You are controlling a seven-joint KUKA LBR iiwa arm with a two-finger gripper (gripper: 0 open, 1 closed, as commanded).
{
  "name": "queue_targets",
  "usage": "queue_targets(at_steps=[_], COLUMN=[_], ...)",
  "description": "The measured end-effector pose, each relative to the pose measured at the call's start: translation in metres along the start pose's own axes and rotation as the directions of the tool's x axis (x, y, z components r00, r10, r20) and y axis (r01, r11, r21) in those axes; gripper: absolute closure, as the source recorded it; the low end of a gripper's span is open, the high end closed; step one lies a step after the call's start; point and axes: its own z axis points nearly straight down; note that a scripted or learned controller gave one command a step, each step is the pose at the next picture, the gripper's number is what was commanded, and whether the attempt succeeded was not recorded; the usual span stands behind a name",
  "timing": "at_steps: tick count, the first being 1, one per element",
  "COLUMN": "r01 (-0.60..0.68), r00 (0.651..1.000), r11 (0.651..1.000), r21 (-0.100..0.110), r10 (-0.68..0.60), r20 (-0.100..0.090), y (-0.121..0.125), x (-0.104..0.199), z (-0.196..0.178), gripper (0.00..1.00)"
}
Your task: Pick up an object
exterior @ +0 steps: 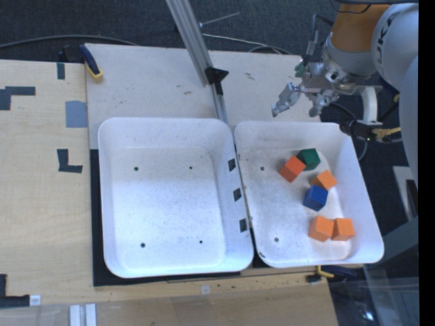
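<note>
Several small cubes lie in the right bin (pixel 272 246): a green one (pixel 309 157) touching an orange one (pixel 293 168), a smaller orange one (pixel 326 179), a blue one (pixel 315 197), and two orange ones (pixel 321 228) (pixel 343 229) side by side near the front. My gripper (pixel 300 106) hangs above the far rim of the right bin, well behind the cubes. Its fingers (pixel 284 103) are spread open with nothing between them.
The left bin (pixel 109 182) sits beside the right one, with black clips (pixel 237 194) along the shared edge. A slanted metal pole (pixel 194 39) rises behind the bins. A blue and yellow clamp (pixel 90 61) lies at the bench's far left.
</note>
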Motion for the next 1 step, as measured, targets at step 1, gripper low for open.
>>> queue_targets(at_steps=[1], r01=[-0.003], r00=[1.000], r11=[1.000], r21=[-0.012], r10=[0.003], r20=[0.004], y=[-0.0240], x=[-0.0695], z=[0.1455], gripper=[0.00])
